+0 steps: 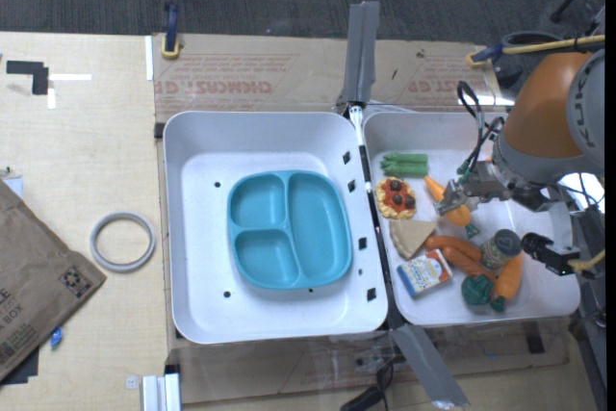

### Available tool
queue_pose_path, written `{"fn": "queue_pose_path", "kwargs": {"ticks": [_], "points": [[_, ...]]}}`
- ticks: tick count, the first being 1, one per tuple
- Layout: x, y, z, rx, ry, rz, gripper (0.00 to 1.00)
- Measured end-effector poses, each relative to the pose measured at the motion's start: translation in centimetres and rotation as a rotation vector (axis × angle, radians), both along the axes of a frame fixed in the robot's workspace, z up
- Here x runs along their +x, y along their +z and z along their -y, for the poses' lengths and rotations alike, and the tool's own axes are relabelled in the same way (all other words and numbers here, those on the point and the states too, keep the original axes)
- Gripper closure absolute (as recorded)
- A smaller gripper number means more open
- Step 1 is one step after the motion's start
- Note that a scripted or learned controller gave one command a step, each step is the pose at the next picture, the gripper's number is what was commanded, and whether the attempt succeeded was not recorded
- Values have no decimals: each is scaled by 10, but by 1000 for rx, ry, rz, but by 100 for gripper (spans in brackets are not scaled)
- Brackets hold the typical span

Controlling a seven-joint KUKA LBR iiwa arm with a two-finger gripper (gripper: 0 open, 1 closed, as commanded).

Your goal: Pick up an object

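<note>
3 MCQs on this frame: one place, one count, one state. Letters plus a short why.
1. Where does the blue divided plate lie?
A. left bin
B. right bin
C. on the bench

2. How many compartments does the plate have?
A. two
B. three
C. four

3. How does the roll of tape rest?
A. standing on edge
B. leaning on a bin
C. flat on the bench

Answers: 1 A, it sits inside the left bin, apart from the toy food in the right bin. 2 B, two small compartments and one long one. 3 C, its ring faces up, left of both bins.

You saw a grey arm (589, 101) with a wide orange band (544, 115), black cables (474, 115) and a small metal tool (460, 197).
</note>
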State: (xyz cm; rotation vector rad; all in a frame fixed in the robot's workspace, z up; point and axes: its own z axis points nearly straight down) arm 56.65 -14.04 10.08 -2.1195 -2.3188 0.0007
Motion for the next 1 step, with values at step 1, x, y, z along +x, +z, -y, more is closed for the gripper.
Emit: {"fn": "queue_pose_path", "kwargs": {"ticks": [1], "points": [[15,123,-63,-1,-127,-1,100]]}}
